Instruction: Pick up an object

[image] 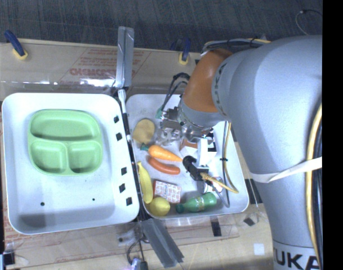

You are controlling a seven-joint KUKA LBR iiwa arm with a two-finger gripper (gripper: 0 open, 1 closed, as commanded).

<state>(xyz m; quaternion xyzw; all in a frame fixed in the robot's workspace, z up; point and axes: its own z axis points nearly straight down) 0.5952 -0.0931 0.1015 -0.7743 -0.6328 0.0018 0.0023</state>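
While the arm is reaching into the right bin (239,198) from your right, the gripper (172,129) is sitting low over the upper part of the pile, wrist hiding most of it. You can't tell from here how it's set, and nothing is visibly held, so I'm reading the pick as not yet done. Candidates are all lying in that bin: potato (143,131) just left of the gripper, carrot (164,153) just below it, sausage (164,166) under that, banana (145,183) along the left wall, lemon (159,206), green bottle (197,203), red-and-white packet (168,190). Left bin (19,151) is carrying the green divided tray (66,142). Grasp and lift are remaining.
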